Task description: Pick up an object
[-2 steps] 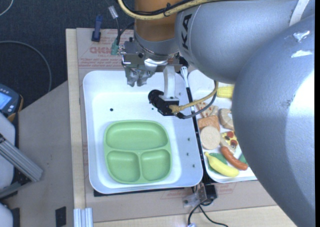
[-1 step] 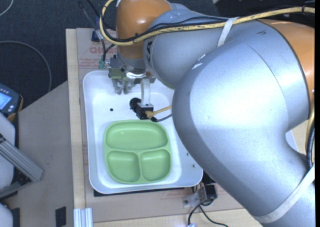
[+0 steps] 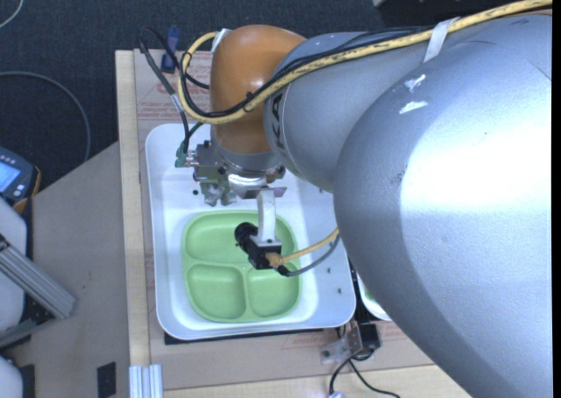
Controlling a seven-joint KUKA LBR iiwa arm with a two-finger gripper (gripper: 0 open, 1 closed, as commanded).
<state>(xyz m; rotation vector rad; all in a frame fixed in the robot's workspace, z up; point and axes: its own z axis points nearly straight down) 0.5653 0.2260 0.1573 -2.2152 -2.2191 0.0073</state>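
A light green plate (image 3: pixel 230 278) with three compartments lies in the near half of the left white bin (image 3: pixel 166 238). My gripper (image 3: pixel 216 191) hangs under the orange wrist band, over the bin floor just beyond the plate's far rim. I see nothing in its grasp. The arm's grey bulk hides the bin's far right part.
The arm covers nearly all of the right bin; a sliver of its white rim (image 3: pixel 366 304) shows at the near edge. The wooden bench top (image 3: pixel 131 212) frames the left bin. Cables (image 3: pixel 171 67) trail beside the wrist at the bin's far side.
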